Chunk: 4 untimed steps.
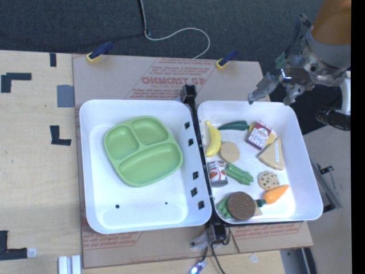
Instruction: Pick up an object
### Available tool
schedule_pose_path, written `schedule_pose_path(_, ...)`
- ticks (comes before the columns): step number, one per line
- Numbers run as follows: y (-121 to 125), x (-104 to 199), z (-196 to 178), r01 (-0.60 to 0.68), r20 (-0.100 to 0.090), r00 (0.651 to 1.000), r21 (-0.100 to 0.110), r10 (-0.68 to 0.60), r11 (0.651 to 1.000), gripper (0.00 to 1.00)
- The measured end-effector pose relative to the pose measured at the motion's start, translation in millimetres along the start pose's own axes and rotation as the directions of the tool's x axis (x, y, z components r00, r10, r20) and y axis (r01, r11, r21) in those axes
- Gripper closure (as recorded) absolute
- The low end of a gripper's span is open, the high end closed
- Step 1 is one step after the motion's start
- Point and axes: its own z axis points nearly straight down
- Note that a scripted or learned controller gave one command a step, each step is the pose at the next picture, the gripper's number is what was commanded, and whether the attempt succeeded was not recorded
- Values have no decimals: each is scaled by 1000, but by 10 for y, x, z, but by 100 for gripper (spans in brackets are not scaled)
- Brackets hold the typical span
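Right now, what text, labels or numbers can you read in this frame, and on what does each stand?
"CHEMCAST GP": red print on the cardboard sheet under the bins, upside down in this view.
Smaller red lines around it: too blurred to read.
Red carton label: too small to read.
Small can label: too small to read.

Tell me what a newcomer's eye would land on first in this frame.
Probably the green divided plate, lying alone in the left bin. Next, the crowd of toy food in the right bin: a banana by the divider, a carrot and a burger near the front edge. The gripper hangs open above that bin's far right corner, holding nothing.
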Motion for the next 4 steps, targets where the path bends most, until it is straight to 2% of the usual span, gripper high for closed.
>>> schedule_pose_path(1, -234, 356, -977, 4, 0, 1000, -4, -4, 1000, 0)
schedule_pose_path(2, -226, 337, -1011, 0, 1, 1000, 6, 0, 1000, 100)
schedule_pose_path(4, -217, 341, -1206, 2, 3, 1000, 6, -2, 1000, 100)
